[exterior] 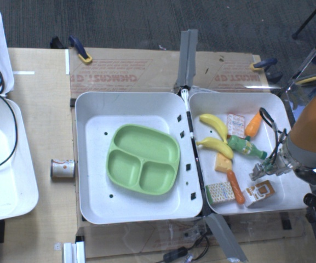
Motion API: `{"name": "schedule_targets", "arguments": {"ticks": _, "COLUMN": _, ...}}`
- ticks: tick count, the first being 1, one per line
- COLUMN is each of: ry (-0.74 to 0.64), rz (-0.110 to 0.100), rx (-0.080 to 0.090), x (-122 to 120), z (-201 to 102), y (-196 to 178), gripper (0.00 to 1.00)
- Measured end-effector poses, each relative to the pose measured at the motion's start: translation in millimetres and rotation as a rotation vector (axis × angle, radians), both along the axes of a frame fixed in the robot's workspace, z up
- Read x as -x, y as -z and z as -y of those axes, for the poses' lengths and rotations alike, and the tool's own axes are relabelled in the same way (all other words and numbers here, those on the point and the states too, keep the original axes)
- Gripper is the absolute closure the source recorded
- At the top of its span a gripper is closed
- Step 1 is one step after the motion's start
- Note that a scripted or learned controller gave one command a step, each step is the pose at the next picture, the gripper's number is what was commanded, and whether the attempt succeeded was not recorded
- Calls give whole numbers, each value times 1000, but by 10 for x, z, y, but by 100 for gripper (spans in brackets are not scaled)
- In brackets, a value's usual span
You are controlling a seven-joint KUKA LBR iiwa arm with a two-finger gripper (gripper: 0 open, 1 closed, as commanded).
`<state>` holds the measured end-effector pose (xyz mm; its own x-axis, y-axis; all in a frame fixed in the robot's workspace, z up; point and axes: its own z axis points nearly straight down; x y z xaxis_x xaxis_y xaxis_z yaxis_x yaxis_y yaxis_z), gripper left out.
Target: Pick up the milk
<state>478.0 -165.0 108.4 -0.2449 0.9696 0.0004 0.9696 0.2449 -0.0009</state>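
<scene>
A small brown-and-white carton [260,192], which looks like the milk, lies flat near the front right corner of the right bin [278,100]. My gripper [260,170] hangs low just behind that carton, between it and the green bottle [246,147]. Nothing shows in the gripper's grasp. The arm, with its orange band [315,127], comes in over the bin's right wall.
The right bin also holds two bananas [215,126], a pink-and-white carton [235,124], an orange carrot piece [253,124], a cheese wedge [223,163], a red-orange stick [235,186] and a green-printed box [219,192]. A green divided plate [143,159] lies in the left bin.
</scene>
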Motion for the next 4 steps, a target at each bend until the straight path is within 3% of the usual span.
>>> {"name": "schedule_targets", "arguments": {"ticks": 1, "ry": -64, "rz": 1, "rx": 1, "x": -3, "z": -237, "y": -797, "gripper": 100}}
{"name": "schedule_targets", "arguments": {"ticks": 2, "ry": -63, "rz": 0, "rx": 1, "x": -1, "z": -236, "y": -795, "gripper": 0}}
{"name": "schedule_targets", "arguments": {"ticks": 3, "ry": -135, "rz": 0, "rx": 0, "x": 10, "z": 276, "y": 170, "gripper": 0}}
{"name": "schedule_targets", "arguments": {"ticks": 4, "ry": -134, "rz": 1, "rx": 0, "x": 5, "z": 275, "y": 80, "gripper": 100}}
